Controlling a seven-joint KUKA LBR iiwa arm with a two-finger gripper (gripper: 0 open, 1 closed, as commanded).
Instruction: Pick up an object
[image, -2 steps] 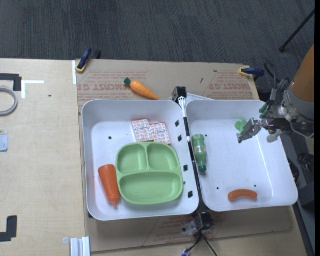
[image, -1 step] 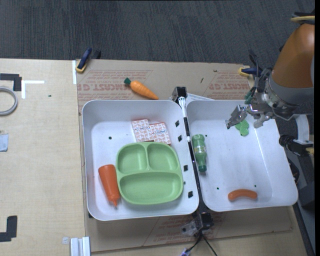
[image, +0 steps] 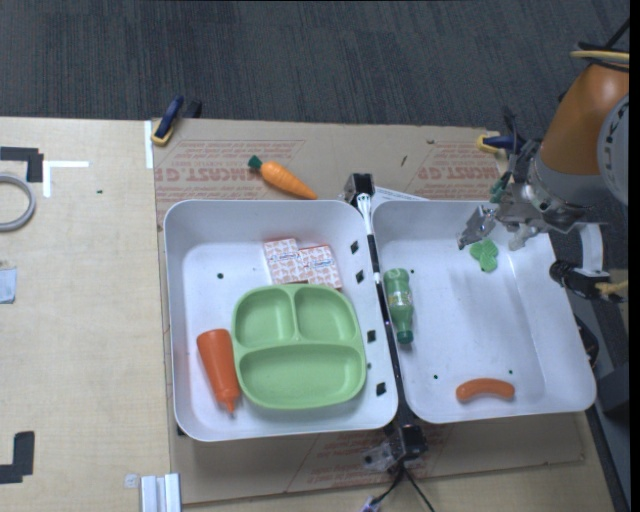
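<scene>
My gripper (image: 492, 238) hangs over the back part of the right bin (image: 545, 330), on the grey arm with the orange band coming in from the right. A small green object (image: 486, 256) shows directly under the gripper's tip; whether it is held or resting on the bin floor is unclear. Other objects in the right bin are a green bottle (image: 399, 304) along the left wall and an orange sausage (image: 485, 391) near the front.
The left bin (image: 190, 260) holds a green divided plate (image: 299, 347), an orange bottle (image: 218, 369) and a red-patterned packet (image: 297, 262). A toy carrot (image: 283, 178) lies on the cardboard behind the bins. A blue clip (image: 168, 120) sits at the cardboard's back left.
</scene>
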